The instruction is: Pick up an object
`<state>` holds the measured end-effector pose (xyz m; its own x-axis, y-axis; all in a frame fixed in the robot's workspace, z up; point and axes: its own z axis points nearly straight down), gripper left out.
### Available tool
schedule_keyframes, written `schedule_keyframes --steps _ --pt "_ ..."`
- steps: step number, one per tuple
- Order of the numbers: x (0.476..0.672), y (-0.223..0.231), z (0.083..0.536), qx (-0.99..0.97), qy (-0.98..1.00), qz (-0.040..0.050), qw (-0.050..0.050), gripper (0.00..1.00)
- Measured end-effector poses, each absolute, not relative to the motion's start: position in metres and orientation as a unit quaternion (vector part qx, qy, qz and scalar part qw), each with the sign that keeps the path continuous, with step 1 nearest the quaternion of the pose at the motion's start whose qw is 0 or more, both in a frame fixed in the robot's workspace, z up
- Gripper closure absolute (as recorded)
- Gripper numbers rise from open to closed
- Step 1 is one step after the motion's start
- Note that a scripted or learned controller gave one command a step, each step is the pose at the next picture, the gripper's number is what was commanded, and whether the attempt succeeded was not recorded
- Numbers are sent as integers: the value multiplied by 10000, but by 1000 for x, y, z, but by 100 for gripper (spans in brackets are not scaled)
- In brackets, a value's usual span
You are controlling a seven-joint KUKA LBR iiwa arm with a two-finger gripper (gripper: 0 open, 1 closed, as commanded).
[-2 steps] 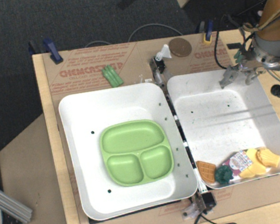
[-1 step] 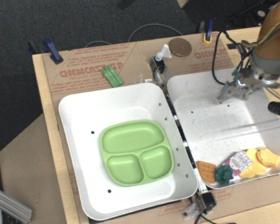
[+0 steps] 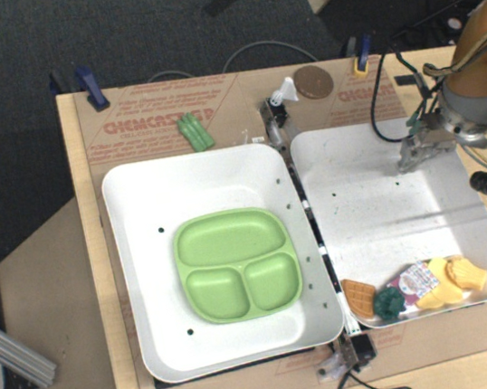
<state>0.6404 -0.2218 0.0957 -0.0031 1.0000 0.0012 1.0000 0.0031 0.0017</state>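
Several small objects lie bunched along the near edge of the right bin [image 3: 382,204]: a tan waffle piece [image 3: 360,296], a dark green broccoli-like toy [image 3: 389,304], a white and pink packet [image 3: 416,279] and yellow food toys [image 3: 453,281]. My gripper [image 3: 409,156] hangs over the far right part of that bin, well away from the pile, with nothing seen in it. The grey wrist and orange band come in from the right edge. In the left bin [image 3: 142,251] lies a green divided plate [image 3: 236,263].
On the bench behind the bins lie a green toy [image 3: 196,133] and a brown disc [image 3: 313,83]. Blue clamps [image 3: 94,89] [image 3: 361,56] grip the far edge. Black cables [image 3: 383,93] loop toward the arm. A metal bracket [image 3: 276,120] stands between the bins.
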Motion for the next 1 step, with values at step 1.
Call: schedule_keyframes --steps 1 --pt "641 -222 106 7058 7084 17 20 100"
